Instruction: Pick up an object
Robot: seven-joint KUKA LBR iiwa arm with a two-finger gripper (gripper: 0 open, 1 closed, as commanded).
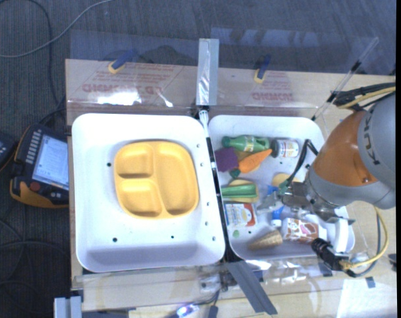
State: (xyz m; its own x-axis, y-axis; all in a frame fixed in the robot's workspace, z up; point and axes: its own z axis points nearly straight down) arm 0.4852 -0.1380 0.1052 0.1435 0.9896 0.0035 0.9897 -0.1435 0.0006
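The grey and orange arm (349,161) reaches into the right bin (299,126) from the right side. Its claw (287,197) is low down among the toys, and I cannot tell how it is set or what it touches. Just beside it lie a small blue thing (277,213) and a red and white packet (301,230). An ice cream cone (265,240) lies near the front wall. A green bottle (248,142) lies at the back, with an orange carrot (256,160) and a purple toy (227,158) just beside it. A green and white toy (238,191) sits by the middle wall. The left bin (94,197) holds a yellow tray (156,179) with three parts. Both bins sit on the tabletop (154,78).
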